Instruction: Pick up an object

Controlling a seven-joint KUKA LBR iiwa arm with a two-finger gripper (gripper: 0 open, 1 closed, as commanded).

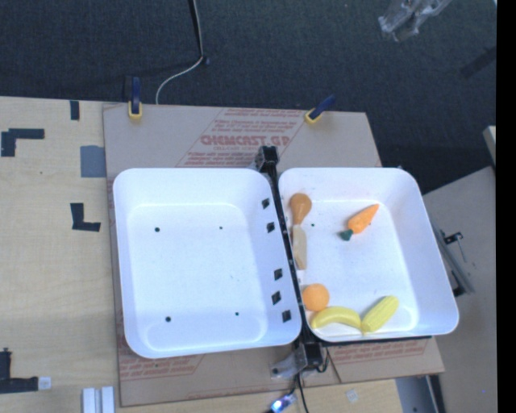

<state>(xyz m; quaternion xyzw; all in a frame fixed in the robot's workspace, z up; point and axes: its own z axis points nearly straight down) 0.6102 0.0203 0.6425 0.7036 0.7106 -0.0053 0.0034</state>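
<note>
A cardboard-covered worktop (242, 137) carries two white bins. In the right bin (407, 242) are seen a carrot (360, 219), orange (314, 297), banana (335, 319) and corn cob (379, 313). The blurred end effector (407, 16) is seen well apart, top right; its state cannot be told.

blurred end effector (411, 16), cut off by top edge
</note>
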